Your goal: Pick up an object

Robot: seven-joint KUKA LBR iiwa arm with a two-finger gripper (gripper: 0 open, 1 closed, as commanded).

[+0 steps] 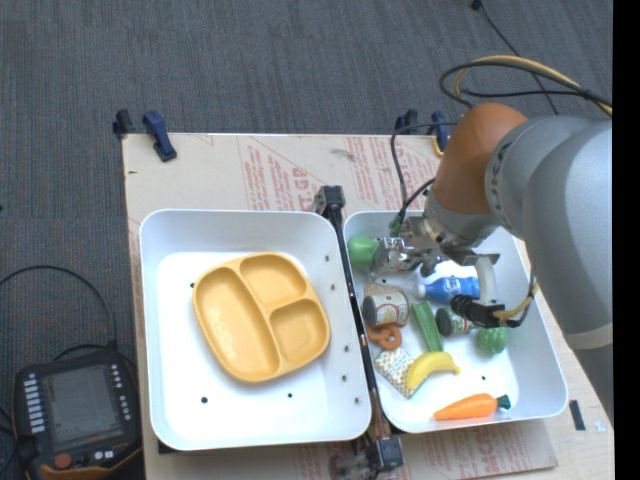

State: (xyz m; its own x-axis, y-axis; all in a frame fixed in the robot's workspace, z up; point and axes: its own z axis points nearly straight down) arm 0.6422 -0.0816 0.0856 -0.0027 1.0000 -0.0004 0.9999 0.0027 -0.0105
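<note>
My gripper (406, 252) hangs low over the upper left part of the right bin (540, 368), under the orange band of the arm. Just to its left lies a round green fruit (361, 250), very close to the gripper's metal tip. A blue and white bottle (446, 288) lies just below and to the right of it. A small can (386, 304) rests under the gripper, nearer the bin's left wall. I see nothing held in the gripper.
Lower in the right bin lie a pretzel (383, 336), a cucumber (428, 325), a banana (432, 368), a carrot (467, 406), broccoli (490, 340) and a mesh bag (394, 370). The left bin (170, 388) holds a yellow divided plate (262, 315).
</note>
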